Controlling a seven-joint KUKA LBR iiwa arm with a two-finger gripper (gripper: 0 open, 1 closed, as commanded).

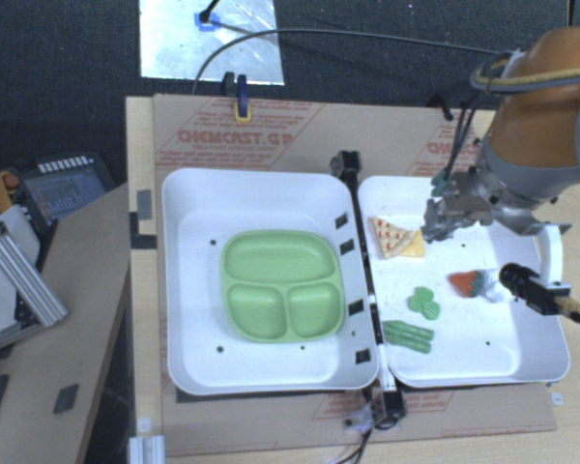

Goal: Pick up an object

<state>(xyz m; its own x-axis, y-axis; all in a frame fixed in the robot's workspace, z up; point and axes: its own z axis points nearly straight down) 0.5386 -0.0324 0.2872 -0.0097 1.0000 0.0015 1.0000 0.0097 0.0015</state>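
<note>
The right bin (493, 356) holds a pizza slice (394, 237), a red strawberry-like piece (467, 282), a green broccoli-like piece (424, 303) and a green bean pod (408, 334). My gripper (441, 222) hangs over the upper part of that bin, just right of the pizza slice and close to its edge. Nothing shows between it and the bin floor that I can call held. The arm's orange band (551, 75) rises above it at the right.
The left bin (188, 259) carries a green divided plate (278, 285). A black clip strip (360, 259) runs between the two bins. A black cylindrical part (527, 288) with a cable juts in at the right bin's rim.
</note>
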